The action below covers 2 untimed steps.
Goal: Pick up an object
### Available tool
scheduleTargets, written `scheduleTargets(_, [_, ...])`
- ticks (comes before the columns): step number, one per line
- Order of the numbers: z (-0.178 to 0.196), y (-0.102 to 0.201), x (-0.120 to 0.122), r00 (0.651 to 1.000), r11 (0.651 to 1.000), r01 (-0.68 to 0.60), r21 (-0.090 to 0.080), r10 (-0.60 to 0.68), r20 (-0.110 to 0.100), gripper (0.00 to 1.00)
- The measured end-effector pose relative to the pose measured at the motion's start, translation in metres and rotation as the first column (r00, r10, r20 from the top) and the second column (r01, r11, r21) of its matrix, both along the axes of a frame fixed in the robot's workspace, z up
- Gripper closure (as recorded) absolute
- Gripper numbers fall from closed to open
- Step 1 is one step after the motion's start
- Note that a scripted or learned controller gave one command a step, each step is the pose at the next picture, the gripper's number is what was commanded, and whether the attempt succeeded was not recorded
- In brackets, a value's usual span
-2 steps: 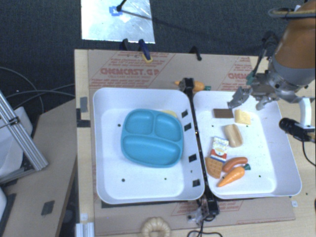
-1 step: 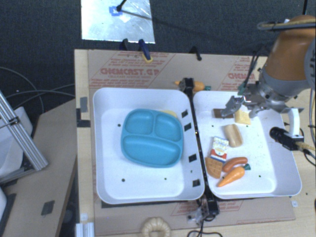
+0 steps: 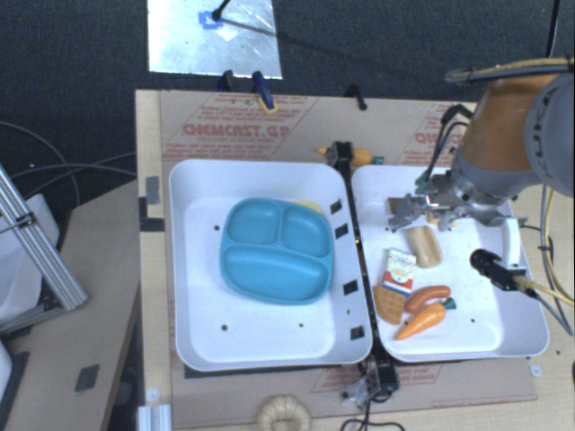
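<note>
Although the gripper (image 3: 424, 209) hangs low over the far part of the right bin (image 3: 490, 326), nothing shows in its grasp, so by my reading the pick is not yet made. The arm (image 3: 512, 137) reaches in from the right and ends just above a tan bread roll (image 3: 424, 246). From this slanted view I cannot tell whether the gripper touches the roll or sits a little clear of it, nor whether it stands apart or together. The roll lies on the bin floor, a little askew, and seems the likeliest target simply because it is nearest. Just beside it, toward the near edge, lies a small printed carton (image 3: 401, 270). Below that are a waffle-like biscuit (image 3: 389, 304), a reddish sausage (image 3: 427, 296) and an orange carrot (image 3: 420, 322), the three packed close, touching or nearly so. The left bin (image 3: 202, 268) holds a blue divided plate (image 3: 277, 250), well apart from the gripper. What is done, then, is at most the approach: the tool is over the bin with the small items and close to one of them. What is left is the whole grasp: settling around a thing, closing on it and lifting it clear of the floor. The crowding of the lower items would make a clean hold there harder than on the roll.
</note>
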State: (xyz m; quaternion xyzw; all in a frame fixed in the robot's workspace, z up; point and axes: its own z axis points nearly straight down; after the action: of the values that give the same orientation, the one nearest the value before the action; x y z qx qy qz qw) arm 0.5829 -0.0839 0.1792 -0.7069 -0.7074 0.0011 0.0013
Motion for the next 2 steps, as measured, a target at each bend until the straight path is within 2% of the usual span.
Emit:
scheduleTargets(1, [-0.060, -0.005, 0.005, 1.000, 1.000, 0.000, 0.000, 0.000, 0.001, 0.00])
scheduleTargets(2, [-0.093, -0.006, 0.007, 1.000, 1.000, 0.000, -0.004, 0.000, 0.009, 0.00])
